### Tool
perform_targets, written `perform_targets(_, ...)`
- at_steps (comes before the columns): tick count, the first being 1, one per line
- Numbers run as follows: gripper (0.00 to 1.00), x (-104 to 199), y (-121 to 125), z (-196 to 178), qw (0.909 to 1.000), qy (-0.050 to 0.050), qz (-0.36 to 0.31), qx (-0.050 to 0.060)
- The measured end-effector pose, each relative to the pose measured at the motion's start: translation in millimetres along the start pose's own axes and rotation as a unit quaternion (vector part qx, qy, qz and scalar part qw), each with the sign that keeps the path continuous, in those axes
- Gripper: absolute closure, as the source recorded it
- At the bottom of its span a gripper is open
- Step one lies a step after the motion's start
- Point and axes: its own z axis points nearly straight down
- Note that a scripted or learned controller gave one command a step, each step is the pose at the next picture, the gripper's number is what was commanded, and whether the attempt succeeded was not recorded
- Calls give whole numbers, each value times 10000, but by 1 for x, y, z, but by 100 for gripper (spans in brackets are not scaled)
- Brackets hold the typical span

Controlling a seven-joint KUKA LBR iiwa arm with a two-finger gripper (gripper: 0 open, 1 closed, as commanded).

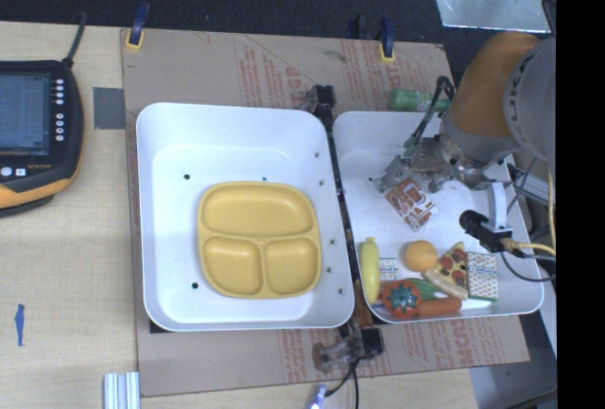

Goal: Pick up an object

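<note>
Gripper [406, 173] hangs low in the right bin [357, 141], just over the upper end of the packet [410, 203], perhaps touching it; from this slant you cannot decide which. Whether it is open or closed I cannot tell, because the wrist covers it. The packet lies flat near the middle of the bin, apart from the banana [370, 270], the orange [421, 255] and the pizza slice [452, 265], which crowd at the front wall. I judge that the packet is the target. For a good grasp, centre over the packet before you close, because a thin flat wrapper probably slides away easily. Go down almost to the bin floor, close gently, then lift straight up and check that the packet comes with it.
</note>
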Motion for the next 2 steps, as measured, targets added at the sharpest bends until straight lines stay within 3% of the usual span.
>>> perform_targets(1,100,0,1,-11,10000,0,-12,1)
perform_targets(2,100,64,-58,-100,10000,7,-11,0)
